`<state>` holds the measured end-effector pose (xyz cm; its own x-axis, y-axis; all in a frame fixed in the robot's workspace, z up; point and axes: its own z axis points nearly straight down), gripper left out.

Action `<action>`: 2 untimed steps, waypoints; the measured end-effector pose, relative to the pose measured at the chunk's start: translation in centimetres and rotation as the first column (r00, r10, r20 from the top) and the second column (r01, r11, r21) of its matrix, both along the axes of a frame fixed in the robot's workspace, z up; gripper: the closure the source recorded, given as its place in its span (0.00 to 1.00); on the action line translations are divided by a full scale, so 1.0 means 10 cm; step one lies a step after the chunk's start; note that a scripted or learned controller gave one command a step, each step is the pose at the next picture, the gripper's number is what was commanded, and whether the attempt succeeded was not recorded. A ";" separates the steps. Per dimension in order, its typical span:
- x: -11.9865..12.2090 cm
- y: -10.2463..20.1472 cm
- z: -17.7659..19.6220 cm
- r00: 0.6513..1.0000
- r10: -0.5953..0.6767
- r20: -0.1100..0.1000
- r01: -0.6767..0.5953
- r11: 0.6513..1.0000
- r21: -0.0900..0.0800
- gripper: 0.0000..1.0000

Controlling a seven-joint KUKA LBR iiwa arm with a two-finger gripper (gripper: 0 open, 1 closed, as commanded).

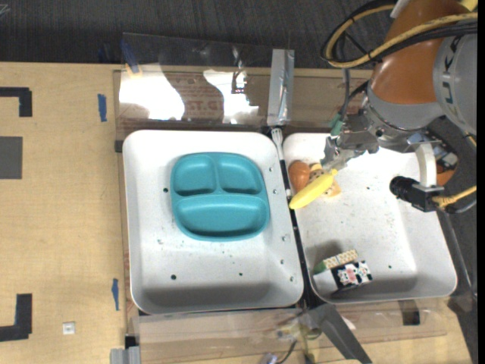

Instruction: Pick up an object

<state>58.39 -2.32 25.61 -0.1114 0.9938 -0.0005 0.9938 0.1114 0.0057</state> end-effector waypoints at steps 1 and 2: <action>0.28 -0.32 0.06 0.981 -0.193 -0.003 0.193 0.981 -0.001 1.00; 0.28 -0.31 0.06 0.981 -0.192 -0.003 0.192 0.981 -0.001 0.00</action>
<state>61.16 -5.46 26.20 0.0816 0.9967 -0.0012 0.9967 -0.0816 0.0023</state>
